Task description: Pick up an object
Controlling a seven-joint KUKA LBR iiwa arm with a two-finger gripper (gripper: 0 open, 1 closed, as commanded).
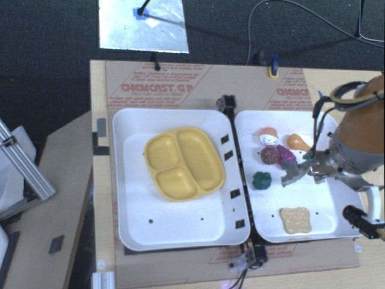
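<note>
The toast slice [295, 220] lies lower right while the tool [293, 174], fingers seemingly parted and empty, approaches the purple grapes [284, 156], needing descent next.

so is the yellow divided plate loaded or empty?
Empty. The yellow plate lies flat in the left bin, all three compartments bare; the food items sit in the right bin.

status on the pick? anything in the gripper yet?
Done: the arm has reached into the right bin. In hand: nothing visibly held; the gripper sits low beside the purple item and green item. Left: grasp and lift. The toast-shaped piece and yellow tray lie untouched.
</note>
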